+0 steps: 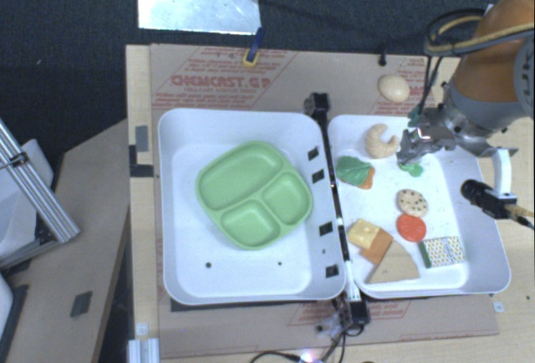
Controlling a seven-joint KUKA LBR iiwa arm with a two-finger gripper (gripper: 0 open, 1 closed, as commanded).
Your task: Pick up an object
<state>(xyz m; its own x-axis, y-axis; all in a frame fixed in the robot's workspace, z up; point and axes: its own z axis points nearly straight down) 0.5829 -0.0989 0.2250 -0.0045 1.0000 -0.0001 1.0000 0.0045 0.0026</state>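
The approach step is in hand: the grey gripper [411, 154] hangs low in the right white bin [485, 269], just beside the pale curved croissant-shaped piece [381, 140]. Whether it grips anything, I cannot tell; next it needs a sure closing on one piece.

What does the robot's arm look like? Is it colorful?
A bit! The arm is mostly grey and rounded, with a big orange band near its wrist. Black cables loop beside the orange part. At its end sits a small dark metal gripper, and a white and black part sticks out nearby.
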